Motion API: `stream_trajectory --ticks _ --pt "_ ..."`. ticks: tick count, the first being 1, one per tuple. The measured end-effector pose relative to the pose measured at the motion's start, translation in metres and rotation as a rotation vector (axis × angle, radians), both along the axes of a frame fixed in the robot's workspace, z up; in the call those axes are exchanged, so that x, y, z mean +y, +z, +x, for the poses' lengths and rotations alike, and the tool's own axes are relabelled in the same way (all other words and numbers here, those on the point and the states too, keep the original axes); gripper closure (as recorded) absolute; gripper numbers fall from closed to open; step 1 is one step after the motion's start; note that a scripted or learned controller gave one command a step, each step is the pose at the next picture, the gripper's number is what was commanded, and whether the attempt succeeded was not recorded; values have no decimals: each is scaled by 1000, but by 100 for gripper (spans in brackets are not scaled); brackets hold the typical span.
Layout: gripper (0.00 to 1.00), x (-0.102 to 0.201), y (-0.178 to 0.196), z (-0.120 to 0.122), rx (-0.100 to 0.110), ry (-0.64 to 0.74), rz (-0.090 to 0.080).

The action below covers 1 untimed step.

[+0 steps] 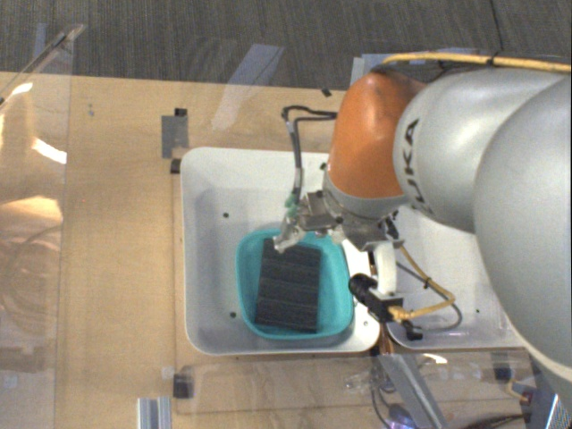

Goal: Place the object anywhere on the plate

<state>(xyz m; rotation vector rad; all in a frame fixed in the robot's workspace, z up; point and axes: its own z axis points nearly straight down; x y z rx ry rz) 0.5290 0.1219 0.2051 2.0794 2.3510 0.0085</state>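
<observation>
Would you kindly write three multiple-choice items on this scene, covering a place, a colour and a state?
1. Where does the dark ridged block lie?
A. on the plate
B. on the bare bench
C. outside both bins

2. What colour is the plate?
A. red
B. turquoise
C. yellow

3. How does the block lie?
A. flat
B. standing on end
C. hanging over the bin's wall

Answers: 1 A, the plate's rim surrounds the block; 2 B, the rim is blue-green against the white bin; 3 A, its ridged top faces the camera.
</observation>
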Motion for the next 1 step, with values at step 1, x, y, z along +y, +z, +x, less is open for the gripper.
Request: stream_trajectory --ticks 1 --pt "0 -47 151 -40 -4 -10 0"
